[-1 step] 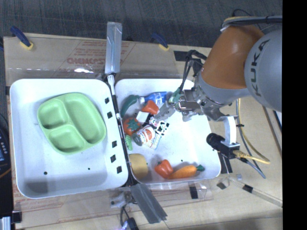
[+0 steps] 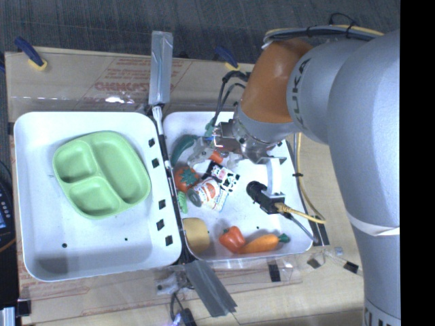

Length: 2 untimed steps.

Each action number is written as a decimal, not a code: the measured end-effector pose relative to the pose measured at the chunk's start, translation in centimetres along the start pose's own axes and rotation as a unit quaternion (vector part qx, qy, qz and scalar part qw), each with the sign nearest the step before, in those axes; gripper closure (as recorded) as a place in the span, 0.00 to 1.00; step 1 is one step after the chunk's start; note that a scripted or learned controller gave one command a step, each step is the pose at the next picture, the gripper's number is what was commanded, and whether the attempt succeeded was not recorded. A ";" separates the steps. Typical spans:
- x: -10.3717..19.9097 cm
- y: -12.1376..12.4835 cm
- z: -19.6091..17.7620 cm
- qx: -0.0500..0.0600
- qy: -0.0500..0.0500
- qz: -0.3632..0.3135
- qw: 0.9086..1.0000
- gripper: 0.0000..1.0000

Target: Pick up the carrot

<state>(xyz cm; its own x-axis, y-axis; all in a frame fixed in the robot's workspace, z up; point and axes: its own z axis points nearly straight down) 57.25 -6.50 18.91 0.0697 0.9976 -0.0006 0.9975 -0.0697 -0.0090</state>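
Observation:
The carrot (image 2: 264, 242) is orange with a green stalk end and lies flat near the front wall of the right bin (image 2: 299, 250). My gripper (image 2: 216, 149) hangs over the back left part of that bin, above a cluster of small items and well away from the carrot. The grey arm and its orange band cover the bin's back right corner.
A red-orange pepper (image 2: 232, 238) touches the carrot's left end, with a tan round item (image 2: 197, 233) beside it. A small can (image 2: 207, 194) and a red-orange item (image 2: 185, 178) lie under the gripper. A green divided plate (image 2: 102, 174) sits in the left bin (image 2: 41, 250).

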 end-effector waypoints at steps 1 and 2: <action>-4.1 -5.3 9.9 -0.002 0.001 0.038 0.999 0.00; -6.3 -2.4 9.8 -0.003 0.000 -0.080 0.997 0.00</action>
<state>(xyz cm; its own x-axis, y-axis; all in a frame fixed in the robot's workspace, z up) 54.29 -12.63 9.16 -0.0894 0.9960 0.0009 0.9960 0.0894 -0.0020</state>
